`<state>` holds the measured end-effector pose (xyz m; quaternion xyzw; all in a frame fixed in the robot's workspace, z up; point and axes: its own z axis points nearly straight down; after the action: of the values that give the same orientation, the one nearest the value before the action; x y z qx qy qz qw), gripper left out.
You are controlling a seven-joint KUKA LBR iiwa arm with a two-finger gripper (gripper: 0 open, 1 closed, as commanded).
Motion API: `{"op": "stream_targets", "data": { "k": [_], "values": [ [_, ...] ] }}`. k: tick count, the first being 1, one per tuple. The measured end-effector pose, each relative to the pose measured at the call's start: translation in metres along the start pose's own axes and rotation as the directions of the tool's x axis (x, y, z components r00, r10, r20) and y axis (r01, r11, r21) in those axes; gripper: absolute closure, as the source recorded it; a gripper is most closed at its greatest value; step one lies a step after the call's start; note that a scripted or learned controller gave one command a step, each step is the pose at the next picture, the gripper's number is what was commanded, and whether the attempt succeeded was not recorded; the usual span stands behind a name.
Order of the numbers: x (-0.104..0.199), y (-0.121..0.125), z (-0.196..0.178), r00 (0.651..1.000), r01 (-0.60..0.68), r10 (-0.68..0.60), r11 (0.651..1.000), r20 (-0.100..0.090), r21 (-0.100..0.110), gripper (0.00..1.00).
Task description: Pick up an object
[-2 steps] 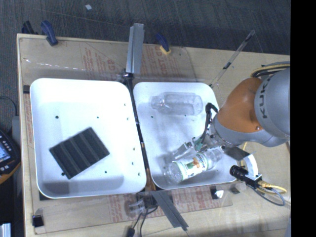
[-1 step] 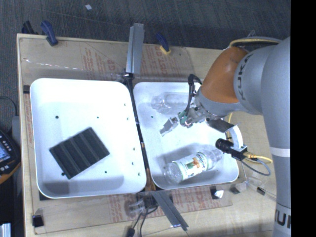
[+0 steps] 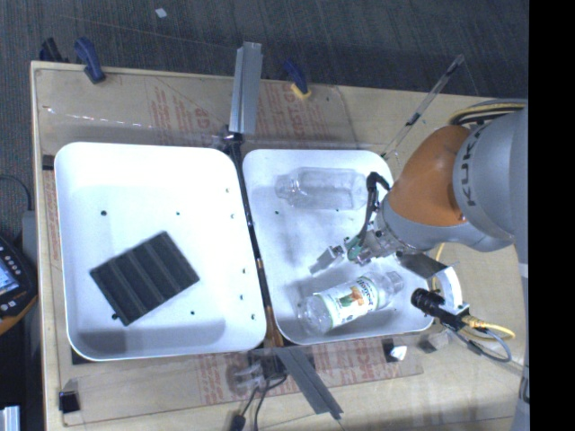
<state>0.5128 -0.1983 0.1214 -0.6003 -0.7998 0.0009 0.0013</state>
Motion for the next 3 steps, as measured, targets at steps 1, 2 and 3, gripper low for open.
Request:
{"op": "stream_targets", "data": {
  "k": [1,2,3],
  "values": [
    [-0.010,0.008,-0.043,0.999,-0.046,0.046,0.999,0.001,-0.001,0.00],
    [-0.003,-0.031,0.029,1.000,-0.017,0.017,1.000,0.002,-0.004,0.00],
    [0.019,-0.015,-0.006,0.995,0.105,-0.105,0.995,0.003,-0.004,0.00]
  ]
}}
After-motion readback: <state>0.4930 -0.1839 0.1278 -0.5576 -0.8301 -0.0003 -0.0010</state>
